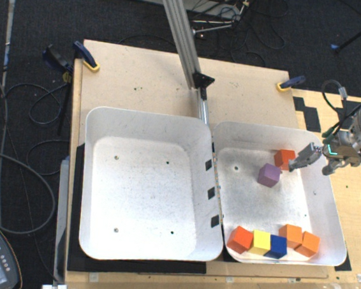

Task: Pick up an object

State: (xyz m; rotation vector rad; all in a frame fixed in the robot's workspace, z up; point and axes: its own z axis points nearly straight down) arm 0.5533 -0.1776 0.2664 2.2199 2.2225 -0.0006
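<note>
Camera view, read from left to right. The left bin lies bare of blocks in front of me; I take it to be the spare side of the pair, so nothing there concerns the pick. The right bin holds all the candidates. Along its near wall sits a row: an orange block, a yellow block, a blue block, then two more orange blocks, packed touching one another and pressed to the rim. I judge that crowding leaves little room for fingers to straddle any one of them.

Farther back, a purple block stands alone on open floor, and just beyond it to the right an orange cube sits near the far wall. The gripper reaches in from the right, its tip beside the orange cube, seemingly touching or just short of it. I cannot tell whether the fingers stand apart or together, and no block shows between them, so I count nothing as held. The approach side suggests the orange cube is the target; the purple block nearby could be nudged.
</note>
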